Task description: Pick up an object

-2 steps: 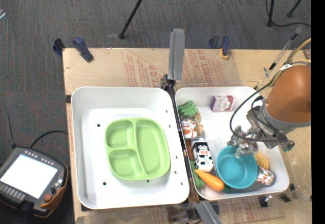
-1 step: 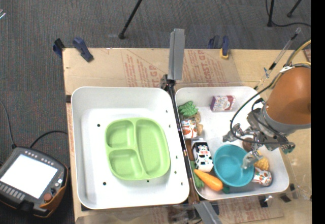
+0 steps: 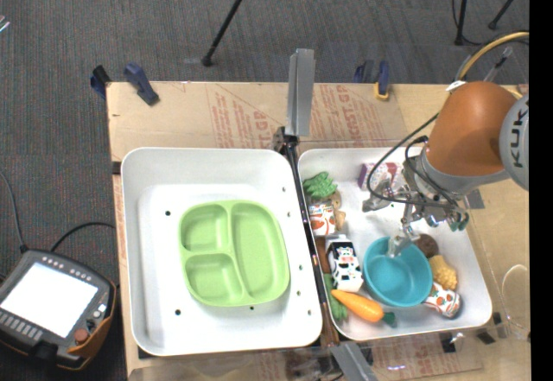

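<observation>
Camera view, looking down at a slant: the arm (image 3: 471,142) comes in from the right, w/ its gripper (image 3: 400,243) low over the right bin (image 3: 480,284), tip at the back rim of a blue bowl (image 3: 397,274). Whether the gripper is wide, narrow or holding anything can't be told; nothing shows as held.

The right bin carries all the small stuff, prob. so the program has plenty of targets. Besides the bowl there's a carrot (image 3: 357,305) along the front, a small carton w/ a cow picture (image 3: 344,266), a red-and-white packet (image 3: 321,219), a green leafy toy (image 3: 320,186) at the back left, a corn cob (image 3: 443,271), a brown round piece (image 3: 426,244) and a pinkish packet (image 3: 382,174) at the back. Likely target, judged from where the gripper sits: the bowl, approx. mid-bin.

Left bin (image 3: 138,198): a green divided plate (image 3: 233,251) lies flat in the middle.

Writing: "KU" reads on the arm's grey shell; red print on the cardboard (image 3: 207,111) under the bins is mirrored and not legible; packet labels too small.
</observation>
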You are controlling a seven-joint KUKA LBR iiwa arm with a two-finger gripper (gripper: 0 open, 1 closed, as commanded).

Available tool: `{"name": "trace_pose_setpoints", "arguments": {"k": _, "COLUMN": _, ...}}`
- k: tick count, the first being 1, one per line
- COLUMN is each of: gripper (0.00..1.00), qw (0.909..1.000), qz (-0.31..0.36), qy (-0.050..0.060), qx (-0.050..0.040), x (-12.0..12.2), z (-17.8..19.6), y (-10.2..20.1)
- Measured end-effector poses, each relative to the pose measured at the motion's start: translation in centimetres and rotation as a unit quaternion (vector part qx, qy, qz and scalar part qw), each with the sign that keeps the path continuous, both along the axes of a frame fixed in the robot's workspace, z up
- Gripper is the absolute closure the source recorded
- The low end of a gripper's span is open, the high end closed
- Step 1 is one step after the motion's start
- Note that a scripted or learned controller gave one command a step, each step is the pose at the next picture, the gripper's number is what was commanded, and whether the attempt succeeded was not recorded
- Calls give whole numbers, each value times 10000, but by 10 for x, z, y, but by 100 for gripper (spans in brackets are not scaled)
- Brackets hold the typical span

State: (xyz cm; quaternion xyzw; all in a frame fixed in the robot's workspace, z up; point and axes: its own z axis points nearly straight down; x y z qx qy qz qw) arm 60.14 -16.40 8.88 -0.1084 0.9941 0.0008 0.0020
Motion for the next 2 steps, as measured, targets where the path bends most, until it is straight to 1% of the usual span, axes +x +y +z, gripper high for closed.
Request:
{"name": "trace_pose_setpoints", "arguments": {"k": 1, "gripper": 0, "qw": 9994, "qz": 347, "qy": 3, "qx": 1, "x": -44, "z": -1, "y": -47}}
{"name": "trace_pose_setpoints", "arguments": {"k": 2, "gripper": 0, "qw": 9981, "qz": 617, "qy": -5, "qx": 6, "x": 21, "z": 0, "y": -5}}
